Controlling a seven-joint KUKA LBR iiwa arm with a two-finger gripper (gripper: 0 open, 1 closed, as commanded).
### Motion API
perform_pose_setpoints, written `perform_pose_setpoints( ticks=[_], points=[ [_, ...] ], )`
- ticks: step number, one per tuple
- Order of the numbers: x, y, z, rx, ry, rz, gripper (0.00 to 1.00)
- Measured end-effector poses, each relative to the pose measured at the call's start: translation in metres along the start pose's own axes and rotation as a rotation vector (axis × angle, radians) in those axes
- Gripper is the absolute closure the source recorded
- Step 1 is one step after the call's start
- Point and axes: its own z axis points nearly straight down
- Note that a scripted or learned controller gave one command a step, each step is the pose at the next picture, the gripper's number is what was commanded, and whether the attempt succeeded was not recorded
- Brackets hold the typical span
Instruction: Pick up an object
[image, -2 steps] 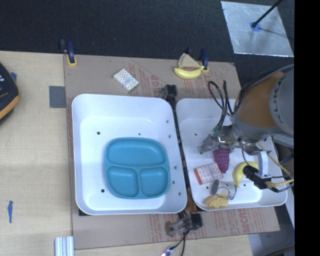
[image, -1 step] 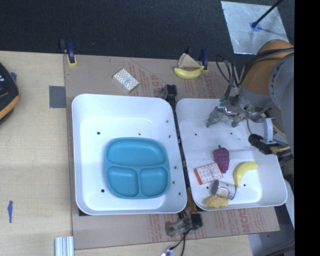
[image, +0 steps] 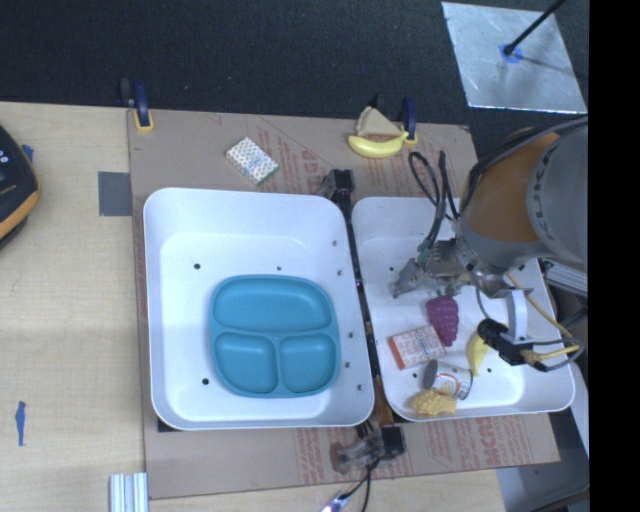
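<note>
- Camera view: two white bins sit side by side on a cardboard sheet; the left bin (image: 160, 300) takes the centre-left of the frame, the right bin (image: 385, 225) the centre-right.
- A blue divided plate (image: 273, 334) lies flat in the middle of the left bin.
- The arm (image: 530, 195), grey with an orange band, comes in from the right edge and hangs over the upper part of the right bin.
- The gripper (image: 408, 284) points toward the left, low over the bin floor near the bin's upper middle; its grey fingers look spread apart, and nothing shows between them.
- A purple bunch of grapes (image: 444, 318) lies just below and to the right of the gripper, close to it but apart from the fingertips.
- Below the grapes lies a small orange-and-white packet (image: 416, 346), flat on the bin floor.
- To the lower right of the grapes a yellow banana-like piece (image: 477, 353) lies beside a black cable.
- At the bin's lower edge sit a small can (image: 450, 382) and a crumbly yellow lump (image: 432, 403), touching each other.
- Outside the bins, at the upper middle, a yellow banana (image: 375, 145) lies on the cardboard, and a patterned square pad (image: 251, 159) lies to its left.
</note>
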Motion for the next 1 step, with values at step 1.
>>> perform_pose_setpoints(
  ticks=[1],
  points=[
    [-0.0445,-0.0356,0.0002,-0.001,0.0,0.001,0.0]
  ],
)
